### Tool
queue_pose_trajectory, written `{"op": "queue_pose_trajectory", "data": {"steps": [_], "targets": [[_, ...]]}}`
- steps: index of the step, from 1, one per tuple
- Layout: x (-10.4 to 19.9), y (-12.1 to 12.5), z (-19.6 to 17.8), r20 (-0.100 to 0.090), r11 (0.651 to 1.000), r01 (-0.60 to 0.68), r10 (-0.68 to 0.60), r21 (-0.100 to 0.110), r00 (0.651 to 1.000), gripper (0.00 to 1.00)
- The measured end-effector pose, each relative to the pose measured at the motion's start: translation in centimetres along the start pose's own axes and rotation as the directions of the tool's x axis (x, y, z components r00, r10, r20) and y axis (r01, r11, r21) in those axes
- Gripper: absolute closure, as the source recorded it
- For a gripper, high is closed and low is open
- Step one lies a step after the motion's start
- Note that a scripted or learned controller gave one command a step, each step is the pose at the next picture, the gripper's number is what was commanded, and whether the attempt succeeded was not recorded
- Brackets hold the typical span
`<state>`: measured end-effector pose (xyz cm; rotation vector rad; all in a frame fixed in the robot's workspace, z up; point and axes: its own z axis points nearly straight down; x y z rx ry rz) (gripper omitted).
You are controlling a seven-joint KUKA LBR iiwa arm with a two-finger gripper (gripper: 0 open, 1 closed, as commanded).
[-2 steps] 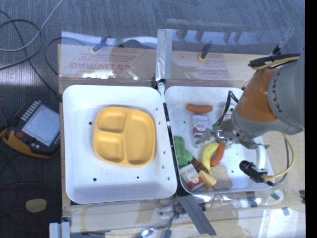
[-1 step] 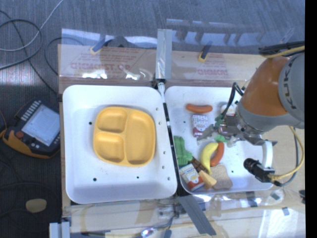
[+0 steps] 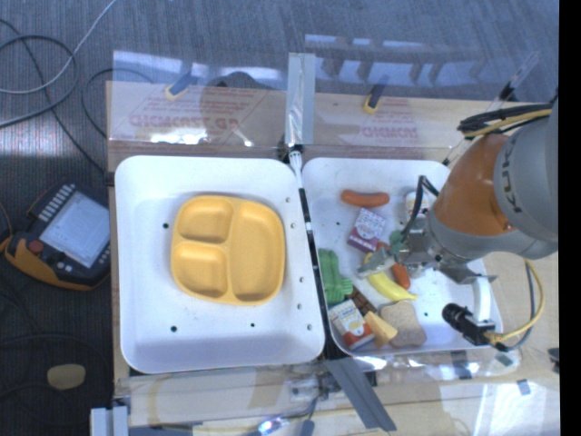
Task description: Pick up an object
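Note:
The right bin (image 3: 454, 175) holds several toy foods: a sausage (image 3: 365, 198) at the back, a red and white packet (image 3: 368, 228), a green pepper-like piece (image 3: 333, 276) by the left wall, a yellow banana (image 3: 390, 286), a slice of bread (image 3: 404, 323) and a small carton (image 3: 349, 320) at the front. My gripper (image 3: 392, 260) hangs low over the bin's middle, just above the banana and a small orange carrot (image 3: 400, 273). The arm's grey and orange wrist (image 3: 472, 203) covers the bin's right part. The fingertips are lost among the items.
The left bin (image 3: 145, 325) carries a yellow divided plate (image 3: 229, 248). A clear wall and cardboard run along the back. A teach pendant (image 3: 64, 234) and cables lie on the floor at left.

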<state>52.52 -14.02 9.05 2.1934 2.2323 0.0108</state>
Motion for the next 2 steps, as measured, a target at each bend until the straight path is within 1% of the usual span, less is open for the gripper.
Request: {"op": "queue_pose_trajectory", "data": {"steps": [1,2], "targets": [[0.2,0.1,-0.9,-0.004,1.0,0.002,-0.002,0.0,1.0,1.0],[3.4,3.9,-12.9,0.0,1.0,-0.023,0.023,0.015,1.0,1.0]]}}
